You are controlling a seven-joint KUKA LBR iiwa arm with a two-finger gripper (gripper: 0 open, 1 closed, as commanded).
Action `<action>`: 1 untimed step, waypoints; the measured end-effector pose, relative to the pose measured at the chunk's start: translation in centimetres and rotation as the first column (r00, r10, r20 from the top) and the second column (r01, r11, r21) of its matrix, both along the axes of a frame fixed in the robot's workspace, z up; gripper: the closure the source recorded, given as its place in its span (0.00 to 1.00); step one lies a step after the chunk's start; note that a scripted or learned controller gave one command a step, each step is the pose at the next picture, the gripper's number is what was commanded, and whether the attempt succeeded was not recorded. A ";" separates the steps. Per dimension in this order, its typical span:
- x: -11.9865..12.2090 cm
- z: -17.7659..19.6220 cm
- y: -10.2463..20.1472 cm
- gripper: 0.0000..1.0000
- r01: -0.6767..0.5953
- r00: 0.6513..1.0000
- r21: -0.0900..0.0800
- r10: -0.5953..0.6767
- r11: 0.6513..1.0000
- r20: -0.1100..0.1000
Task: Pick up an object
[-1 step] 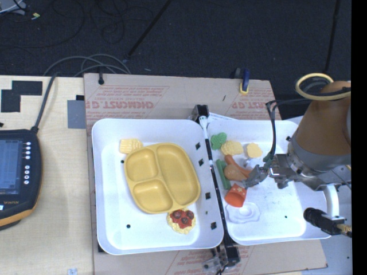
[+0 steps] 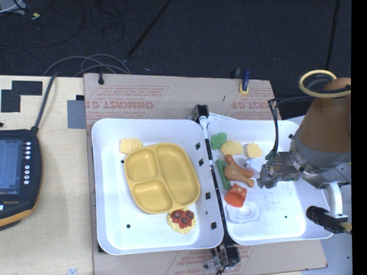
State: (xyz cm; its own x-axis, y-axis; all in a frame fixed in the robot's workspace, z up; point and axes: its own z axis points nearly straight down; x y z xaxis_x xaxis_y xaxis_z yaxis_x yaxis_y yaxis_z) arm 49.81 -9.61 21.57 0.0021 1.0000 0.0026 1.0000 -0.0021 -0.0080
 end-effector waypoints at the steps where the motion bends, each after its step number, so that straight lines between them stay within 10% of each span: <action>1: -2.2 14.5 10.1 1.00 -0.015 1.000 0.002 0.015 1.000 0.019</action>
State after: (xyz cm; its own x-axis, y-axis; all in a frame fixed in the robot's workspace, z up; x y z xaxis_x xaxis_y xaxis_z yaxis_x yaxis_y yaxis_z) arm 47.63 0.46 36.04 -0.0134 0.9999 0.0045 0.9998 0.0134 0.0112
